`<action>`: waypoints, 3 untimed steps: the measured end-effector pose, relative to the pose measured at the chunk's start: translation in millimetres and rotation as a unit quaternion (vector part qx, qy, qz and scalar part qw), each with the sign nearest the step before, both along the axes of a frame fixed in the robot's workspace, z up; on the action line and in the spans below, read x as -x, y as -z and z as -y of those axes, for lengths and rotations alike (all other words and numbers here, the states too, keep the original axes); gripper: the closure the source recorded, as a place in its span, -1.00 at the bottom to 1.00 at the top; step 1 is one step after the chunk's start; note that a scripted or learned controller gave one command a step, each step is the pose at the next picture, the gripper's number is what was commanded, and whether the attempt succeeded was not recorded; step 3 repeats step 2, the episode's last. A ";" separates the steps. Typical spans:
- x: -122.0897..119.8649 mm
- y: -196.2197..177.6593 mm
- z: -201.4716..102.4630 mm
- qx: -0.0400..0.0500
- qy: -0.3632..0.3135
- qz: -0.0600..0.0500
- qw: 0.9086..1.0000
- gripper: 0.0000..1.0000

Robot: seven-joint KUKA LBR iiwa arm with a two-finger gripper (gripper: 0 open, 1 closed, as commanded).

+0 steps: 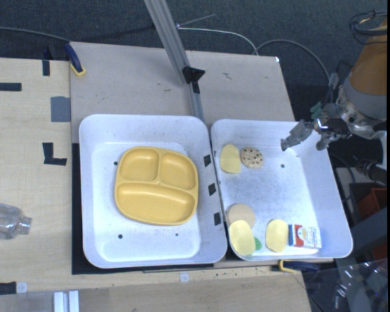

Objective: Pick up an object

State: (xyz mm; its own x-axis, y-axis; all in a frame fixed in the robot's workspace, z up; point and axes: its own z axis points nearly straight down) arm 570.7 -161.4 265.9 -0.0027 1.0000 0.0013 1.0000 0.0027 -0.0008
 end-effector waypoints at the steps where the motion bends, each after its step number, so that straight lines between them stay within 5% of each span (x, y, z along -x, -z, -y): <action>1: 58.3 95.9 -41.8 -0.001 0.001 -0.006 1.000 -1.00; 2: 84.8 77.5 -148.6 -0.001 -0.003 -0.002 1.000 -1.00; 3: 84.8 77.5 -148.6 -0.001 -0.003 -0.002 1.000 -1.00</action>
